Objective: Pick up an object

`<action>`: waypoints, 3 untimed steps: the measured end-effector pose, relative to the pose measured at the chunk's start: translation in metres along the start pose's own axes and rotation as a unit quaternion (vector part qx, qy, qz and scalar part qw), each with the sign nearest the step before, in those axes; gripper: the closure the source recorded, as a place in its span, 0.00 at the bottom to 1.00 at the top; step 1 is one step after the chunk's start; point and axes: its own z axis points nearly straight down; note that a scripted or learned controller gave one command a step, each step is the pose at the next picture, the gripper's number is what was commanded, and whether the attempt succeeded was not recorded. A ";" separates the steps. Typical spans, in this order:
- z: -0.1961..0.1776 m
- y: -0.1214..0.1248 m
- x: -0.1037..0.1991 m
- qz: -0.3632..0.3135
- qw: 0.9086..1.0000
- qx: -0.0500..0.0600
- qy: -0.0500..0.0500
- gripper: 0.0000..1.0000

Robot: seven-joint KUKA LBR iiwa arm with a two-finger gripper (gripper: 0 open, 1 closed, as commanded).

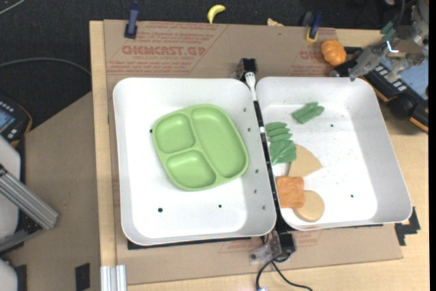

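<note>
The left bin (136,215) holds a green divided plate (199,146) with three compartments, lying flat a little above the bin's middle and turned at a slight angle. Both bins sit on a brown cardboard sheet (170,48) that covers the surface, held at its far edge by a blue clamp (131,20) on the left and another blue clamp (313,26) on the right, with a small yellow banana-shaped piece (216,11) between them.

The right bin (368,174) carries the loose things, mostly gathered along its left wall. A green leafy piece (280,141) lies just beside that wall, with a tan wedge (304,161) touching its lower edge. Below them an orange block (291,191) rests against a round tan disc (310,206). A separate green piece (307,112) lies apart, nearer the far wall.

The gripper (371,61) hangs above the right bin's far right corner, near a small orange ball (333,52) on the cardboard. Whether its fingers are wide or narrow, I cannot tell.
</note>
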 end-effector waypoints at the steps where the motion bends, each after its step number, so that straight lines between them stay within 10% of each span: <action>1: -0.191 0.016 0.025 -0.002 1.000 -0.012 -0.003 0.00; 2: -0.268 -0.041 0.190 -0.009 1.000 -0.008 0.003 0.00; 3: -0.272 -0.039 0.180 -0.001 1.000 -0.004 -0.001 1.00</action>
